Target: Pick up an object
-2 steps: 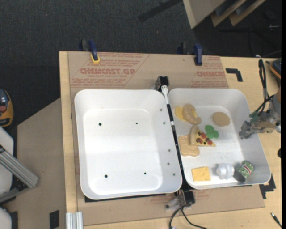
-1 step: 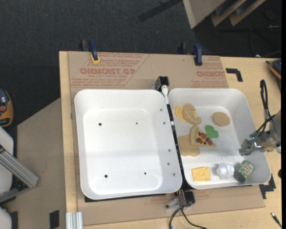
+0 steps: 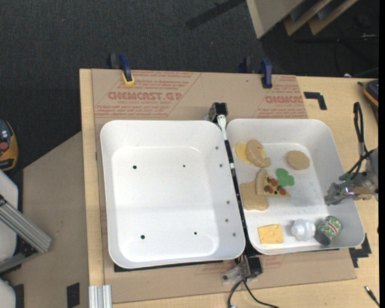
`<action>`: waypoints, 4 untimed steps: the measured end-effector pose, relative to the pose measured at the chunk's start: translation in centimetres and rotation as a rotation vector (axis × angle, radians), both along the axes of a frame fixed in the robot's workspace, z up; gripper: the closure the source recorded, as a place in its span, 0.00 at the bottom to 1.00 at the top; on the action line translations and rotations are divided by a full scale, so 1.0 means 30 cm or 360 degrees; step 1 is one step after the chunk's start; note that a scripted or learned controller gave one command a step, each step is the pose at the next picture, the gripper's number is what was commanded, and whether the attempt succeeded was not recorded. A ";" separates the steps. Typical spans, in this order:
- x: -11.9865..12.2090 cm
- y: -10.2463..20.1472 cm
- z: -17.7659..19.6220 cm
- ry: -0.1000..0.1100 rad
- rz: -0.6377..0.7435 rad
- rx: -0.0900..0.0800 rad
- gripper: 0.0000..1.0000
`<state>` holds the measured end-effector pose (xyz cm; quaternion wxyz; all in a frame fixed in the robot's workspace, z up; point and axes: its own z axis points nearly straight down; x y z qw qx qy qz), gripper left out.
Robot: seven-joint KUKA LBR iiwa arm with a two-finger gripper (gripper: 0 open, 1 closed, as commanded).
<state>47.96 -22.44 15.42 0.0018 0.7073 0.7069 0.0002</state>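
Dark grey carpet floor (image 3: 90, 30), brown board worktop (image 3: 192, 90) held by blue clamps (image 3: 125, 66), pale wooden furniture (image 3: 301, 15) at top.

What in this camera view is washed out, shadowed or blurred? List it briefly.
Camera view: the left shallow white plastic bin is bright and nearly washed out, its floor detail faint; the right shallow white bin shows soft shadows beside the small pale food-shaped toys; the metal gripper at the right rim looks slightly blurred; the dark carpet is underexposed.

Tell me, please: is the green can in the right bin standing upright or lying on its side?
Lying on its side. The green can shows its long printed side to the camera and rests near the right bin's front right corner, beside a white object.
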 end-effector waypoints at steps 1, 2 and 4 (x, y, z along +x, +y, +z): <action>0.057 0.001 0.119 -0.0004 0.0003 -0.0001 1.00; -0.005 0.003 -0.012 0.0011 -0.0001 0.0008 1.00; 0.002 0.000 0.064 -0.0004 0.0000 -0.0002 1.00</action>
